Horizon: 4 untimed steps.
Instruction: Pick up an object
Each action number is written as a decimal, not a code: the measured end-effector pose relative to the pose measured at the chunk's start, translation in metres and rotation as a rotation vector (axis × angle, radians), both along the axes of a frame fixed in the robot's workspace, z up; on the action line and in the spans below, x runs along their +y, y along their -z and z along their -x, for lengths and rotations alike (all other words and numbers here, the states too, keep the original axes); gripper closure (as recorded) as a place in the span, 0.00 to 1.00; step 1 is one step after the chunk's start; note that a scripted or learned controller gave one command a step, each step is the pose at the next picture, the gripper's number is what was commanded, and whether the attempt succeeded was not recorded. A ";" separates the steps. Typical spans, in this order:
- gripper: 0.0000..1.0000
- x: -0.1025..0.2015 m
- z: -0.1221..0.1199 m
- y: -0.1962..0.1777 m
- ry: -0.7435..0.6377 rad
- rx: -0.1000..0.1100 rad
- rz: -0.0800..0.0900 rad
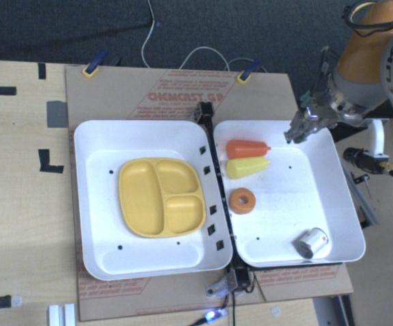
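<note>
The right bin (332, 182) holds an orange carrot (247, 147) at its far left, a yellow corn-like piece (247, 166) just below it, an orange ring (242, 200) further toward the front, and a small silver can (311, 242) lying near the front right corner. My gripper (298, 132) hovers over the bin's far right corner, well to the right of the carrot, with nothing visible between its fingers. Its fingertips look small and dark at this distance.
The left bin (94, 182) holds a yellow divided plate (161, 197). Both bins rest on a cardboard sheet (183, 94) held by clamps. A white cable (203, 51) loops behind the bins. The arm's orange band (370, 29) stands at the far right.
</note>
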<state>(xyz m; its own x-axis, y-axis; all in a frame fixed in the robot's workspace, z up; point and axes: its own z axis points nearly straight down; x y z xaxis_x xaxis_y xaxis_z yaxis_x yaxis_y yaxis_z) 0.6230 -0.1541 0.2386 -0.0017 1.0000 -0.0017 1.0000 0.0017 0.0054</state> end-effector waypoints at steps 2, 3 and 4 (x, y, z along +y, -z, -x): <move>1.00 0.057 0.016 -0.013 -0.004 0.007 -0.003; 1.00 0.112 0.030 -0.018 -0.005 0.007 -0.004; 1.00 0.166 0.039 -0.020 -0.005 0.007 -0.004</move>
